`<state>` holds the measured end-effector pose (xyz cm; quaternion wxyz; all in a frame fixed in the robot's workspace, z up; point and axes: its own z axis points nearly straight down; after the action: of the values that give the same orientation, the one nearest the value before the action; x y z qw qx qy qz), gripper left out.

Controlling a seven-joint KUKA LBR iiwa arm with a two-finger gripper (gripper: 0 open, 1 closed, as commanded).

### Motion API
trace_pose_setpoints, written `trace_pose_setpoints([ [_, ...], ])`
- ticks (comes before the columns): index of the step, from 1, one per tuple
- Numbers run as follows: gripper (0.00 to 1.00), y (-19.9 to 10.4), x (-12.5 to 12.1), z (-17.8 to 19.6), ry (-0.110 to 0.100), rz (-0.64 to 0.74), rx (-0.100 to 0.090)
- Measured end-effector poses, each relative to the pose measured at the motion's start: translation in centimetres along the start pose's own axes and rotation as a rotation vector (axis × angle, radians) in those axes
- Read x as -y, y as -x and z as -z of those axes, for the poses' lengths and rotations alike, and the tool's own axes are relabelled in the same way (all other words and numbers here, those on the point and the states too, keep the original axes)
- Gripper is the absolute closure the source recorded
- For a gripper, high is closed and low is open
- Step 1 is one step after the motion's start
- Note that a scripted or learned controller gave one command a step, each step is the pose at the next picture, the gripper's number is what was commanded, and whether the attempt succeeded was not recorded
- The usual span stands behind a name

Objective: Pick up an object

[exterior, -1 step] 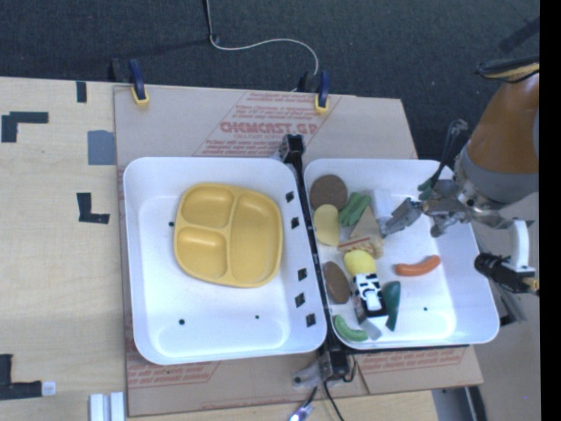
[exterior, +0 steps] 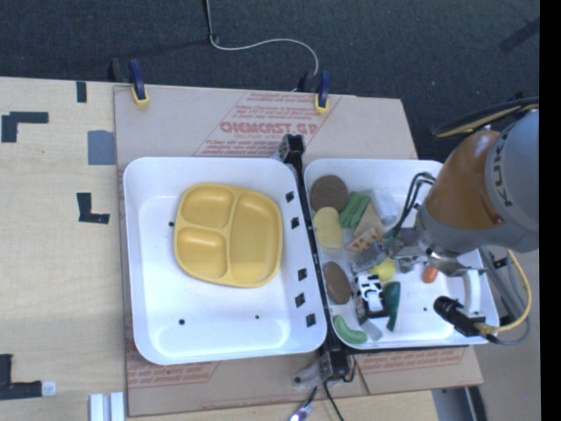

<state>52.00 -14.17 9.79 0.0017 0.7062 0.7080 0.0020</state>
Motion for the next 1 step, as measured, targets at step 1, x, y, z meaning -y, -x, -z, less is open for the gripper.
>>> trace_pose_setpoints([
  [1, 1.0, -0.03, 0.41, 0.38, -0.013, -0.001, -0.003],
])
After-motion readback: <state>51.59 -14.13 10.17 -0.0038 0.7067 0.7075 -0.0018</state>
